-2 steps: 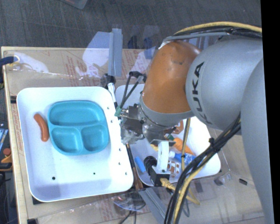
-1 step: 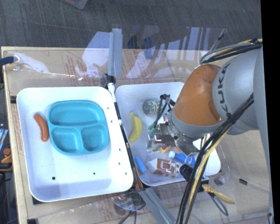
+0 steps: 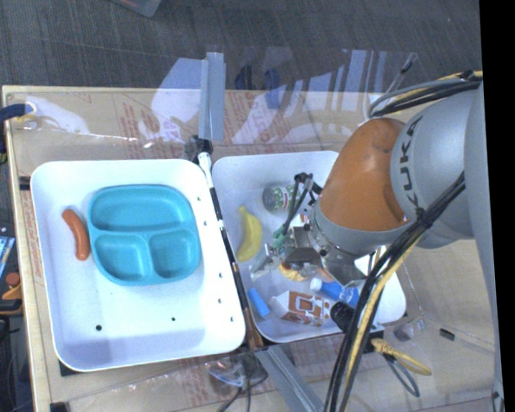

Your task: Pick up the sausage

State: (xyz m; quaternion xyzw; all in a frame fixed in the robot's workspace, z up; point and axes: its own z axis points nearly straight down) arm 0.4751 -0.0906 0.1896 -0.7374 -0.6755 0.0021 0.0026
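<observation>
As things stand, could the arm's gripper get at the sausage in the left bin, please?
Probably yes. The sausage lies bare on the left bin floor beside the blue tray, nothing covering it. The gripper sits over the right bin and must cross the divider.

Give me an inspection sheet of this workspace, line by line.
Surface: bench bearing a left bin and a right bin, side by side.
Job's things: sausage lies in the left bin, beside the blue tray, untouched.
Clutter: banana and mixed small items in the right bin.
Grippers: hand sits low over the right bin; fingers unclear.
Cables: black and yellow cables run along the arm.
Surroundings: dark carpet floor.
</observation>
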